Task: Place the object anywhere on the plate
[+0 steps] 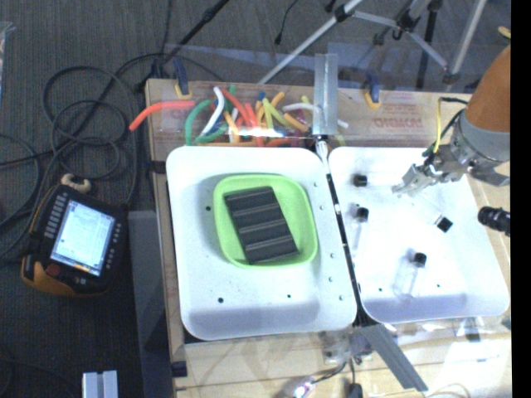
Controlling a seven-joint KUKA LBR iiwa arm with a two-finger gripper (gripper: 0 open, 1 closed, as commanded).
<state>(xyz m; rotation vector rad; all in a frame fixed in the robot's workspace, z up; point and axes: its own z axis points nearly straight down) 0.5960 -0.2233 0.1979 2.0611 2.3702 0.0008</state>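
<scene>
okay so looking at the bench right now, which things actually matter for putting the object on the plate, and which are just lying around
Part of the job:
- green plate in the left bin
- dark ridged block lying on the plate
- gripper over the right bin

Just lying about:
- small clear vials with black caps in the right bin
- coloured tubes behind the bins
- handheld control pendant on the floor

A bright green plate [265,220], squarish with rounded corners and a raised rim, lies flat in the middle of the left white bin [192,297], turned slightly askew to the bin's edges. On it rests a dark grey, ribbed rectangular block [261,224], lying flat with three broad ridges running across its width. The block covers most of the plate's inner floor, its long side running from upper left to lower right.
</scene>
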